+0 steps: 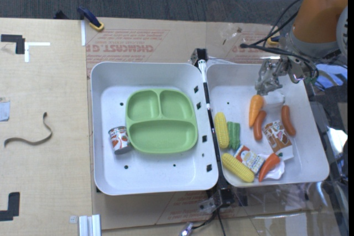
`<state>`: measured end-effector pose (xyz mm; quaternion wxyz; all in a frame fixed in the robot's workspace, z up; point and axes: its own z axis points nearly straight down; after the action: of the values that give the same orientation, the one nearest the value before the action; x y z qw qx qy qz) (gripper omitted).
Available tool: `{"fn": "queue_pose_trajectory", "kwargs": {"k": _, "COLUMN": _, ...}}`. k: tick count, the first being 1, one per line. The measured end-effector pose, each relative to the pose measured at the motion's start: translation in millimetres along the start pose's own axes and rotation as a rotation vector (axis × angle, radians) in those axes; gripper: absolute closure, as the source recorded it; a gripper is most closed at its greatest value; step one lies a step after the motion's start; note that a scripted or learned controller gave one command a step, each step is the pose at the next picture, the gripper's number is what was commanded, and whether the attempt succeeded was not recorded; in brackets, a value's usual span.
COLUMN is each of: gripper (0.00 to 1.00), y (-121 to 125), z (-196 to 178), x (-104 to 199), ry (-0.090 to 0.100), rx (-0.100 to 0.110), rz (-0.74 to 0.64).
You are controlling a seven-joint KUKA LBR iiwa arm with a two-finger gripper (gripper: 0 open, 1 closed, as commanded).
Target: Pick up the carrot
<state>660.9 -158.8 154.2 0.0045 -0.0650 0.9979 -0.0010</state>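
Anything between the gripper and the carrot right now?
Nothing: in the camera view the gripper hangs just above the carrot top, no object between them.

Carrot (254,109): orange, short, tapered, toy-like. Lies flat on floor of right bin (315,135), in upper-middle part. Broad end up, toward far wall; narrow tip pointing down toward near side, slightly leftward. Just beside orange-red sausage (259,125) at its lower right, apparently touching. Gripper (269,84) directly above broad end, close.
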Motion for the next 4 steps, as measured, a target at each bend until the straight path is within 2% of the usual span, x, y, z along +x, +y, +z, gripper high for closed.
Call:
{"fn": "queue_pose_trajectory", "kwargs": {"k": 1, "gripper": 0.0, "y": 0.5, "z": 0.6, "x": 0.1, "ry": 0.001, "rx": -0.001, "rz": -0.001}}
{"fn": "queue_pose_trajectory", "kwargs": {"k": 2, "gripper": 0.0, "y": 13.6, "z": 53.2, "x": 31.5, "ry": -0.007, "rx": 0.001, "rz": -0.02}}
{"fn": "queue_pose_trajectory", "kwargs": {"k": 3, "gripper": 1.0, "y": 14.7, "z": 43.2, "x": 28.9, "ry": -0.015, "rx": 0.003, "rz": -0.024}}
{"fn": "queue_pose_trajectory", "kwargs": {"k": 4, "gripper": 0.0, "y": 14.6, "z": 43.2, "x": 29.0, "ry": -0.014, "rx": 0.003, "rz": -0.024}}
